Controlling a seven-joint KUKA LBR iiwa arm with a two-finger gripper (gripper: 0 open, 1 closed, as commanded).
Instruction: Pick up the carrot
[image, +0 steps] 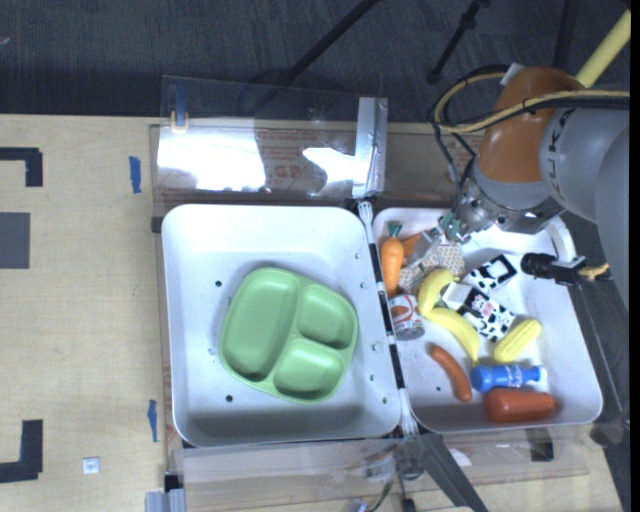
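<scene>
The carrot (392, 262), orange with a green top, lies upright along the left wall of the right bin (578, 330), near its far corner. My gripper (452, 228) hangs low over the far part of that bin, a short way right of the carrot's top and apart from it. Under the gripper's tip lies a speckled tan item (438, 262). Nothing can be seen held in the gripper.
Packed in the right bin are a banana (450, 318), a corn cob (518, 338), a black-and-white block (488, 300), a small can (405, 315), an orange sausage (450, 370), a blue bottle (506, 377) and a red sausage (520, 404). The left bin (200, 250) holds a green divided plate (290, 333).
</scene>
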